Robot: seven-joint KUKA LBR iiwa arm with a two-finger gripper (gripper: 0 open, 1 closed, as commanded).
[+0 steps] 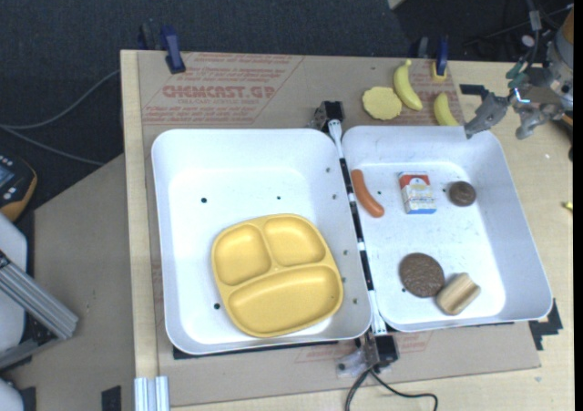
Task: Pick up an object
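Observation:
The right white bin (510,218) holds a red-orange sausage (369,193) by its left wall and a small red and white carton (417,192) in the middle. To their right lies a small dark brown disc (462,193). Nearer the front sit a larger brown cookie (422,274) and a tan bread roll (457,292), which touch each other. My gripper (497,130) hangs over the bin's far right corner, above the objects. It is open, and its two fingers are spread with nothing between them.
The left bin (182,181) holds a yellow divided plate (276,272). On the bench behind the right bin lie a yellow chip-like piece (383,103) and two bananas (409,87) (444,108). Blue clamps (170,49) stand at the back edge.

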